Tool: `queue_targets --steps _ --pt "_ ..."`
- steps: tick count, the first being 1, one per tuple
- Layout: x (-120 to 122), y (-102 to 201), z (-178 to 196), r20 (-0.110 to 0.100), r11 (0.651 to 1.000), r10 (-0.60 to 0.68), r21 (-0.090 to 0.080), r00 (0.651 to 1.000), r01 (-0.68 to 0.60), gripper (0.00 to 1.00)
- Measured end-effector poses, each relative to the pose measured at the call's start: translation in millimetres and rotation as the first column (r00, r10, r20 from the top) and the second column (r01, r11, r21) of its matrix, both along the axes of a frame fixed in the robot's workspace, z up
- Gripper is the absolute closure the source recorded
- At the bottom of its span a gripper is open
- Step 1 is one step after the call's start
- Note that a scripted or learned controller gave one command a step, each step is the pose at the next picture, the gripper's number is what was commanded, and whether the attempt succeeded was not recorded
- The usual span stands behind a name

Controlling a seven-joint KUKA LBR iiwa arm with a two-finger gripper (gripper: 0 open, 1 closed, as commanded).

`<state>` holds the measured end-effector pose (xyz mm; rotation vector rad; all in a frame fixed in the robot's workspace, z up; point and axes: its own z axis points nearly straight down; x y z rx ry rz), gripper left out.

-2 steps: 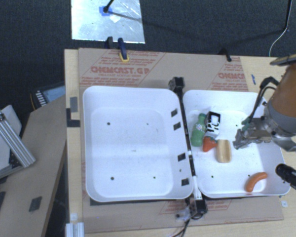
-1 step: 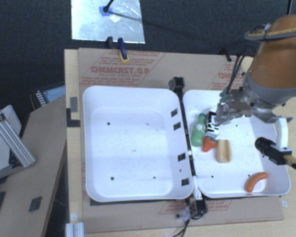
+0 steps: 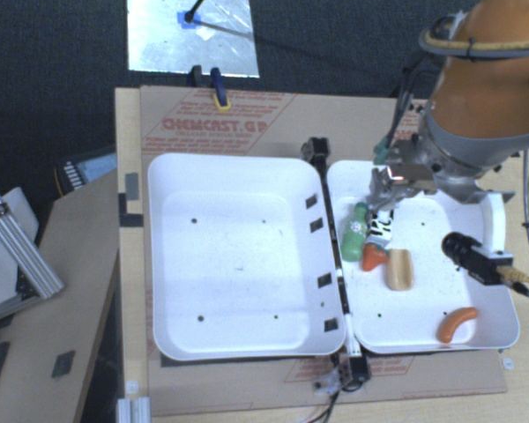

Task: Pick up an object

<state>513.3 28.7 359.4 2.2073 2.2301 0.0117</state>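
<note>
Right bin (image 3: 502, 329), contents listed near to far. Orange sausage (image 3: 457, 323) at near right corner, long axis slanting up to the right. Tan bread roll (image 3: 398, 269) mid-bin, long axis near-to-far; orange-red piece (image 3: 373, 257) touching its left. Green bottle (image 3: 356, 230) by left wall, lengthwise near-to-far. Black-and-white object (image 3: 382, 226) beneath gripper (image 3: 386, 203); jaw state impossible to tell. Open floor right of roll.

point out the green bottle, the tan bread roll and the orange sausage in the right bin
green bottle (image 3: 353, 234), camera view, middle of its body by the bin divider
tan bread roll (image 3: 398, 269), camera view, centre of its top
orange sausage (image 3: 457, 324), camera view, middle of its length, near the bin's front edge
</note>
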Motion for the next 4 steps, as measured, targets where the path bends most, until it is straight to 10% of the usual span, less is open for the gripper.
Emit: queue_targets --steps 4 --pt "-27 104 121 -0.003 1.000 -0.003 0.000 1.000 0.003 1.00"
